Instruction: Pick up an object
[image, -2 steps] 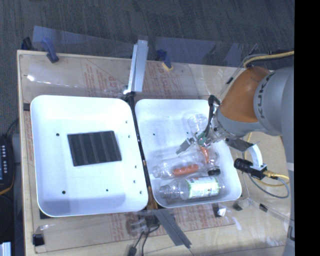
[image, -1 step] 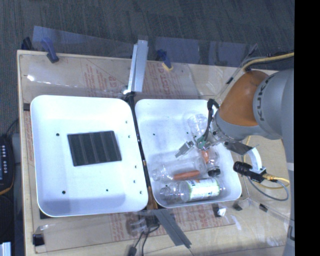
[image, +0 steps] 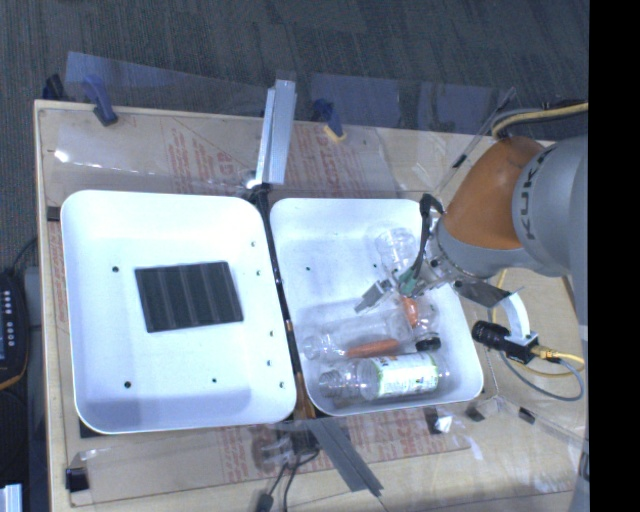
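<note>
Object pile sits in the right bin, mostly near-right; nothing lifted yet.

Your gripper is down inside the right bin at its right side, low over the clutter. I can't tell its state from this slanted view. Nothing is visibly between its tips, so don't count a grasp. Candidates: a clear bottle with a pale label lying along the near wall, an orange marker-like thing just beyond it, a small orange piece right under the gripper, and a clear plastic item toward the far side. The left bin holds a dark ribbed rectangle. My read: approach done, grasp unconfirmed, lift still left. Clear items touch, so expect slips.
</note>
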